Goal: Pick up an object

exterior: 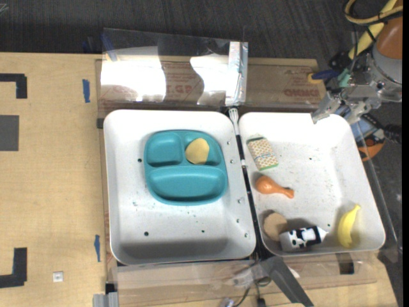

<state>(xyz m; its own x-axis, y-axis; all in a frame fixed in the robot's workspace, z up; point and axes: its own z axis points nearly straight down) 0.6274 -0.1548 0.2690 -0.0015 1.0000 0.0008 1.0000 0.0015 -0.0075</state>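
The claw (337, 105) hovers beyond the right white plastic bin's (332, 165) far corner, grip unreadable; approach pending, descent needed.

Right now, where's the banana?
In the camera view, the banana lies in the right bin's near-right corner, just right of the black-and-white cow toy.

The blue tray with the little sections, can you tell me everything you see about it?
The tray is teal, looks like smooth plastic, and has rounded corners. It is split into three compartments: two small ones at the far side and one wide one at the near side. It lies flat, right side up, in the middle of the left bin. A round yellow piece sits in the far right compartment. The other two compartments hold nothing that I can see.
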